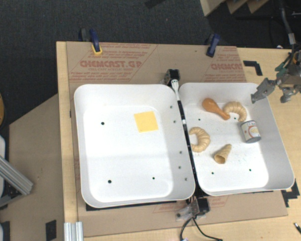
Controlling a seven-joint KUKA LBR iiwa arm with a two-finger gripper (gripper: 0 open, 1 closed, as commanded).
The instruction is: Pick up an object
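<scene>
- Gripper: sits at the upper right corner of the right shallow white bin; fingers spread apart, nothing between them, though the far finger is partly blurred.
- Right bin contents: an orange-brown drumstick-shaped toy, a pale curved croissant-shaped piece touching its end, a small silver can on its side, a tan ring-shaped pastry, and a tan cone-shaped piece.
- Left shallow white bin: holds one flat yellow square.
- Both bins rest on a cardboard-covered bench.
</scene>
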